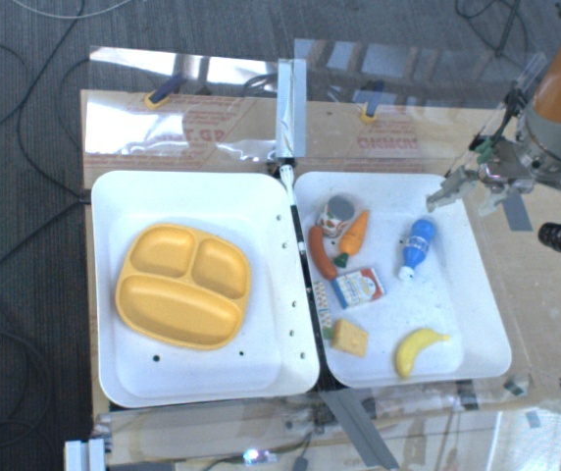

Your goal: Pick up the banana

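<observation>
Two bins: we find the banana (418,349) in the right bin (484,292), near its front corner.
Fingers: gripper (478,186) hovers at the far rim; spread unclear to us.
Risk: we might clip the blue bottle (416,245) in between.

Bright, even light from overhead fills the scene, and shadows are soft and short. Glare streaks the clear plastic sheet (192,72) at 12 o'clock and again at 6 o'clock. The white bins (266,189) look nearly washed out. The whole picture is slightly soft, perhaps from low resolution.
</observation>
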Robot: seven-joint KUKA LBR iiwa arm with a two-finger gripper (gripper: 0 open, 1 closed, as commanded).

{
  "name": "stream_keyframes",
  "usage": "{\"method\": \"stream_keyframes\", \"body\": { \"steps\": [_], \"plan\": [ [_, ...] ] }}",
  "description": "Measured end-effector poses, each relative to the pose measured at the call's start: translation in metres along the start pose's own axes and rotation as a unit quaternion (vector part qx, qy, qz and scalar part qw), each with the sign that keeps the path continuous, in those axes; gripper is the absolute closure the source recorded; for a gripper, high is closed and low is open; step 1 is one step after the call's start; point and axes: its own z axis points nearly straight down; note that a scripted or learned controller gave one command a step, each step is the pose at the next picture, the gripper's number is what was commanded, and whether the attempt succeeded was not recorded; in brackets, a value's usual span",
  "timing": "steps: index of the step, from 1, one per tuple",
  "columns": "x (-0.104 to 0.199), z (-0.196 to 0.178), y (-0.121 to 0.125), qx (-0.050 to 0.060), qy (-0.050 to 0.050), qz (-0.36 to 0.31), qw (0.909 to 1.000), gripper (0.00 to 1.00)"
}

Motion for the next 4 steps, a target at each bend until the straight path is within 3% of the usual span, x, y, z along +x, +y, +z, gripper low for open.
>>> {"method": "stream_keyframes", "body": {
  "steps": [1, 2, 3, 4],
  "plan": [
    [-0.010, 0.107, -0.098, 0.001, 0.001, -0.040, 0.9992, 0.00],
    [0.030, 0.171, -0.104, -0.008, -0.004, -0.082, 0.9966, 0.00],
    [0.006, 0.172, -0.055, -0.008, -0.005, -0.176, 0.9843, 0.00],
    [0.036, 0.172, -0.100, -0.013, -0.010, -0.249, 0.9684, 0.00]
  ]
}}
